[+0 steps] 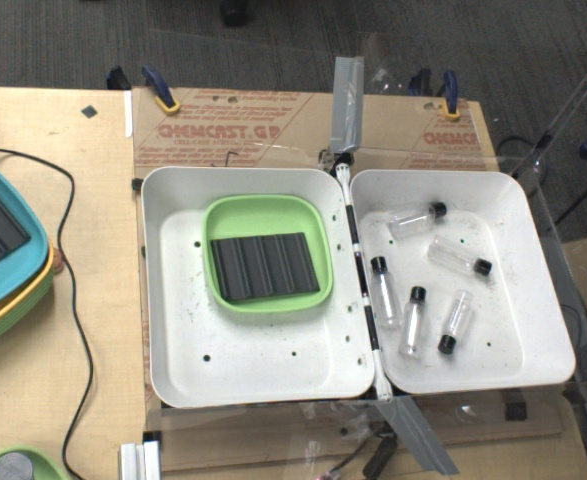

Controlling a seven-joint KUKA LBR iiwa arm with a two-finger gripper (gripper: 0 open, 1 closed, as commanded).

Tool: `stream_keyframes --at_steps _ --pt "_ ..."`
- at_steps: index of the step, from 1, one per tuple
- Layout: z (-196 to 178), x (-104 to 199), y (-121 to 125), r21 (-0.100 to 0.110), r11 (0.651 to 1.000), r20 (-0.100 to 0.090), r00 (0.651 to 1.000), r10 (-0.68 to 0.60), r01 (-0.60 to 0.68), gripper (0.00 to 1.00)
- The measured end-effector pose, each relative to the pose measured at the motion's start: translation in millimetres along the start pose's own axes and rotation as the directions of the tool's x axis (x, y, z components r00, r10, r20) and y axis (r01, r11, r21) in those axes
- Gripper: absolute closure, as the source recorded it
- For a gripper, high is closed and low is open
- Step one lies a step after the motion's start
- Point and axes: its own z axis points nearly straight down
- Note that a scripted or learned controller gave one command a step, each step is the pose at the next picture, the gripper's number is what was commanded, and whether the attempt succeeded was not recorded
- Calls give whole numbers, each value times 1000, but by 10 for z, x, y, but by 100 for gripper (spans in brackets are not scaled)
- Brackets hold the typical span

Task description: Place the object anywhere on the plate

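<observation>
You've got two white bins side by side. Left bin point(173, 368) holds the green plate point(263, 211), sitting toward the far side, with a dark ribbed pad point(266, 266) lying in it. Nothing else is on the plate.

Right bin point(518, 353) has five clear vials with black caps, all lying down:
- one far point(416, 220)
- one right of middle point(458, 258)
- one along the left wall point(383, 286)
- two near the front point(413, 320), point(455, 320)

All vials are apart from the plate. Cardboard point(233, 123) lies behind the bins.
</observation>
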Motion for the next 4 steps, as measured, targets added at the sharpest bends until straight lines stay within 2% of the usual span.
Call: stream_keyframes --at_steps 1,2,4 --pt "417 17 0 0 1000 1 1000 6 -6 0" --pt "-4 27 1 -1 1000 -1 1000 1 -1 0" --pt "-6 31 4 -1 1000 -2 1000 1 -1 0"
